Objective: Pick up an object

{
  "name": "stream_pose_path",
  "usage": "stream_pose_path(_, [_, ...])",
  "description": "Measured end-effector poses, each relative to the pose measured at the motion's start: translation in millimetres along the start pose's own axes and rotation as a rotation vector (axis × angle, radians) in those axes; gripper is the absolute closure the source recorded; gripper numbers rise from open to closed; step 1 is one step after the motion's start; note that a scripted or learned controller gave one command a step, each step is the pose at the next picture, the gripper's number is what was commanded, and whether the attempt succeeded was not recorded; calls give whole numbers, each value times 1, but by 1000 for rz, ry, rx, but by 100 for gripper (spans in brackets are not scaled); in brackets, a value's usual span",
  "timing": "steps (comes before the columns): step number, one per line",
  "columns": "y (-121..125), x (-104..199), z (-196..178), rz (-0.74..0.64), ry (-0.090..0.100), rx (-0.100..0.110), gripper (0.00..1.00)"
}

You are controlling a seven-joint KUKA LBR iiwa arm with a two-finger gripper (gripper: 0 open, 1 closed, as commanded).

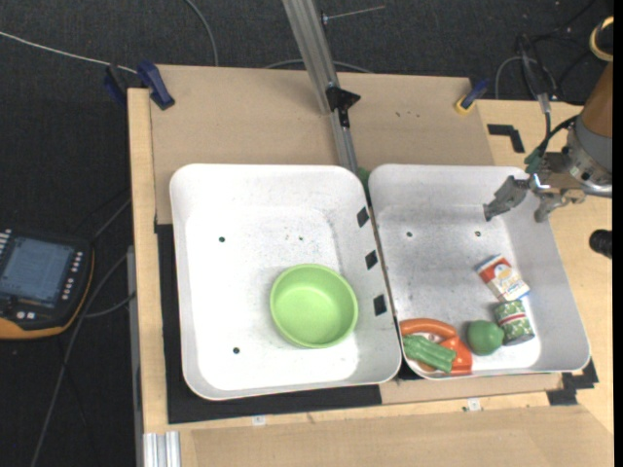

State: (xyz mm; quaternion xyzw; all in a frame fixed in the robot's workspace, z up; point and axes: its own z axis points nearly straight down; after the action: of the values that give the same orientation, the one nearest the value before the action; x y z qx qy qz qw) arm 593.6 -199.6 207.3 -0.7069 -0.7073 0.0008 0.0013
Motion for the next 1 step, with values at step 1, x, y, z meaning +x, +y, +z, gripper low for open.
stream_pose_path(1, [-1,1,63,0,0,2,0])
